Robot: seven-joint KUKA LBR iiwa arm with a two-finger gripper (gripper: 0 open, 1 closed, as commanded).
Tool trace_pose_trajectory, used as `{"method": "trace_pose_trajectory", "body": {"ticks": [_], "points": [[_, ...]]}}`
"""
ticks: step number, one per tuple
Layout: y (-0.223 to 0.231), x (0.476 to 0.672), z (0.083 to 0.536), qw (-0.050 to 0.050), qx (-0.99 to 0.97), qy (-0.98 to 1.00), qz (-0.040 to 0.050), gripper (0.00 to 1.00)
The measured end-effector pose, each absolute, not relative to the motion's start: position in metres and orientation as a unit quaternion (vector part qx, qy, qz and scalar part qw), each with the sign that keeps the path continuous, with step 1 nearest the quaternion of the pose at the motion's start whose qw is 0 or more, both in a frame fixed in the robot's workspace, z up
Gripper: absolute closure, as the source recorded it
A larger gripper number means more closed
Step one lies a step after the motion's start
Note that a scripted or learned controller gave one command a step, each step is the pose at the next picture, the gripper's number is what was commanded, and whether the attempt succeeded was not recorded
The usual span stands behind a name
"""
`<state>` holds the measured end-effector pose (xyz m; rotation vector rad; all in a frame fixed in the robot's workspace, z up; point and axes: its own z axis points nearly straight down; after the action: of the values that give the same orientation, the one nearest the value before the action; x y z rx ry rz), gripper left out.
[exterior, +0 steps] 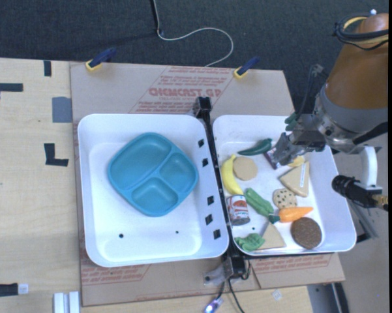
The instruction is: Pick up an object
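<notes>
The right bin [233, 130] holds several toy foods: a yellow banana [229, 175], a tan round biscuit [245, 169], a dark green pepper [254, 149], a pale cheese wedge [297, 180], a chip cookie [284, 197], an orange carrot [293, 213], a brown patty [306, 232], a green pickle [259, 201] and a small can [239, 210]. My gripper [282, 152] hangs over the bin's upper middle, just right of the pepper and above the cheese wedge. I see nothing held in it.
The left bin [91, 130] holds a blue divided plate [153, 173]. A black divider [212, 168] runs between the bins. A green leafy piece [249, 242] and a tan wedge [273, 238] lie at the right bin's front. A thin cable [196, 34] curls behind the cardboard.
</notes>
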<state>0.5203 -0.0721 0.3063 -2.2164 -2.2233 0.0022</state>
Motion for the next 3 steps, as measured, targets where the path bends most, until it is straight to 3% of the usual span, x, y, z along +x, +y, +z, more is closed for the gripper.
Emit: {"method": "trace_pose_trajectory", "body": {"ticks": [1,2,3], "points": [[-0.052,0.480,0.227,0.005,-0.707,-0.707,0.0035,1.00],[0.023,0.487,0.181,0.003,-0.705,-0.710,0.0021,1.00],[0.036,0.485,0.321,-0.004,-0.705,-0.709,-0.0057,1.00]]}}
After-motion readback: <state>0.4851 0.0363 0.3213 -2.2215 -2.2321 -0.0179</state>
